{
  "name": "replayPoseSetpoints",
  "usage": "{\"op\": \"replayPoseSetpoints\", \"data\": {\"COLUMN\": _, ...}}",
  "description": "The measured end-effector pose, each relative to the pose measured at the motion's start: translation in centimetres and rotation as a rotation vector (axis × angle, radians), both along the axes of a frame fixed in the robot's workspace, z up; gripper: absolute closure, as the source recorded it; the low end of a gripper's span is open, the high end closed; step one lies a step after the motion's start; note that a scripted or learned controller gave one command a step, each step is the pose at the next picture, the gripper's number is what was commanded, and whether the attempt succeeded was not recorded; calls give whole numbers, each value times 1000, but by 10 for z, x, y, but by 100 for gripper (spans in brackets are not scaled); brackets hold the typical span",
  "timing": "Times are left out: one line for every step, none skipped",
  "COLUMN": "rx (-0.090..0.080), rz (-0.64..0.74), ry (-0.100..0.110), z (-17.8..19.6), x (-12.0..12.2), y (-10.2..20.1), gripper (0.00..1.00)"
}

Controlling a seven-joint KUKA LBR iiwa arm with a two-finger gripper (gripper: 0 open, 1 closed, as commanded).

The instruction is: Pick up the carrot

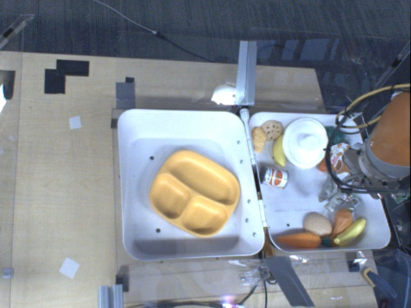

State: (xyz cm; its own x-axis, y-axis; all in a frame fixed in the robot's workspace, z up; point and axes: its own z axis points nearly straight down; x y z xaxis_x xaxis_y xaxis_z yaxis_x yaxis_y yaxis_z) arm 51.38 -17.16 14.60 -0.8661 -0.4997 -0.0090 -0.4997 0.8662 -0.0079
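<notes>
Approach step: the gripper [340, 201] (whether it grips anything cannot be told) hangs low in the right bin [292, 201] just above the carrot [299, 240] lying along the near wall beside a banana [351, 231]; next, descend accurately onto the carrot.

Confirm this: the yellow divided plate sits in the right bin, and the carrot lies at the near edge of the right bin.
Not quite. The camera view shows the yellow divided plate in the left bin, not the right. The carrot does lie at the near edge of the right bin.
</notes>
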Motion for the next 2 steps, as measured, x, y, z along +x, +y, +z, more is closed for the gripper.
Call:
{"op": "replayPoseSetpoints", "data": {"rx": 6, "rz": -329, "ry": 2, "z": -53, "x": 43, "y": 61, "gripper": 100}}
{"op": "replayPoseSetpoints", "data": {"rx": -2, "rz": -240, "ry": -10, "z": 71, "x": 17, "y": -10, "gripper": 100}}
